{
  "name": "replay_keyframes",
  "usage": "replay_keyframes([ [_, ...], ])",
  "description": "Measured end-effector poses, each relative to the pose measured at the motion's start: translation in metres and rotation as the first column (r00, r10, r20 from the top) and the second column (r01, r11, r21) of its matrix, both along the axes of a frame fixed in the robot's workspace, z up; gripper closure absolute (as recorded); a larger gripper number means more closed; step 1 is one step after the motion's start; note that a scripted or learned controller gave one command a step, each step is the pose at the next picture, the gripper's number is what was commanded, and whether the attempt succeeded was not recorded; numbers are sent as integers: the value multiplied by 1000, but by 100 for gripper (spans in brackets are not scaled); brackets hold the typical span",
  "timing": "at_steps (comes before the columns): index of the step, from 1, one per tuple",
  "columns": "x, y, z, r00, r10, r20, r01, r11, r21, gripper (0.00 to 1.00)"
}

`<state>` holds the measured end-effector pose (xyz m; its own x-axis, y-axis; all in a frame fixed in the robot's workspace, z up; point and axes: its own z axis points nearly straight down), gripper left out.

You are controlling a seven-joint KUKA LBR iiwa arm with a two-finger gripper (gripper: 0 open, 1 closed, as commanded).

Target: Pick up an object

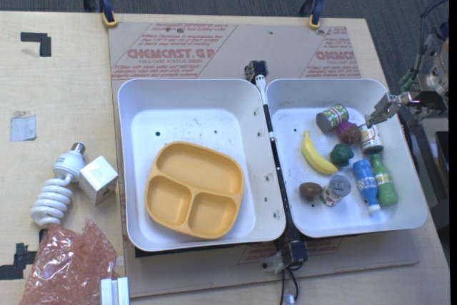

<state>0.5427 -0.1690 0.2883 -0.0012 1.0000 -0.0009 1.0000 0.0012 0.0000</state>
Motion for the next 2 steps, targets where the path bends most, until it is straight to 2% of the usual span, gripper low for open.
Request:
replay_keyframes([
  [1,29,-21,-166,1000,-1,5,1,1000,1,0],
  [2,-19,24,-196,1000,-2,0,2,1000,1,0],
])
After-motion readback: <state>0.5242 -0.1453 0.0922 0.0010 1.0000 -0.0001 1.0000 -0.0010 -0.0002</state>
